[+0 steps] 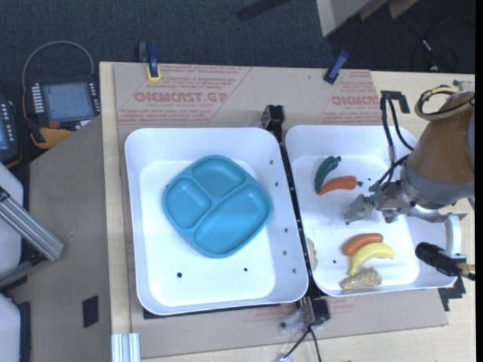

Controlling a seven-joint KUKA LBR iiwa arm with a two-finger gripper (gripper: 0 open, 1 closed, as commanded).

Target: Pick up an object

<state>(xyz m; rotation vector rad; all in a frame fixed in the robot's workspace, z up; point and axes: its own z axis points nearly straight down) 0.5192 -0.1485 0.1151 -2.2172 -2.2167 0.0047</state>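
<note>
Two bins sit side by side; the gripper (361,208) hangs inside the right bin (329,148). Its grasp state cannot be determined. An orange carrot (337,185) lies just beyond it, and a yellow banana (370,256) lies near on its opposite side.

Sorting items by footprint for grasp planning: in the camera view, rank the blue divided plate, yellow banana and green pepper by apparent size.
1. Blue divided plastic plate, by far the largest.
2. Yellow toy banana.
3. Green toy pepper, only slightly smaller than the banana; that ranking is unsure.

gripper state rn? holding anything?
Gripper: cannot be told from this view. It is over the right bin, with nothing visibly held; the orange pepper lies apart from it.
</note>
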